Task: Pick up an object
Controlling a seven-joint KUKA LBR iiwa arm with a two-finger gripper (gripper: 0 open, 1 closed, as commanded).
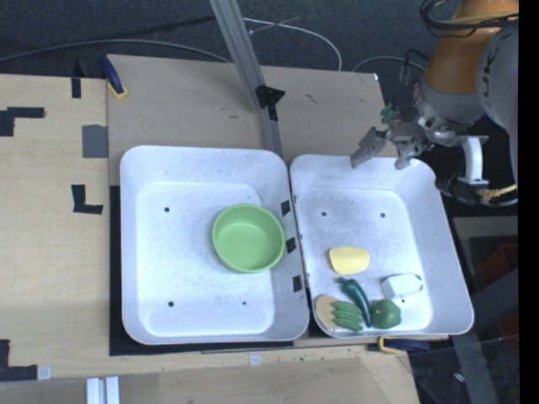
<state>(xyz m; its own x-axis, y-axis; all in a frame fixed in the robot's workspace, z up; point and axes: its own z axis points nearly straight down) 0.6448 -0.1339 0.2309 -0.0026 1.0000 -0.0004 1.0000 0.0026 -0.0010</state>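
Lying in the right bin point(438, 251), near its front edge, we see a dark green pepper-like piece point(356, 297), long axis running diagonally from upper left to lower right. Just beside it: a yellow lump point(349, 260), a white object point(402, 285), a green ball point(386, 314), a tan-and-green piece point(337, 313). Left bin point(152, 225) holds a green bowl point(248, 237), upright. Tool point(383, 154) hangs over the right bin's back rim, fingers spread, pinching nothing.

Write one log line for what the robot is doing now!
gripper: open, holding nothing, over right white bin far rim | round green bowl: left white bin | stage: not yet picked
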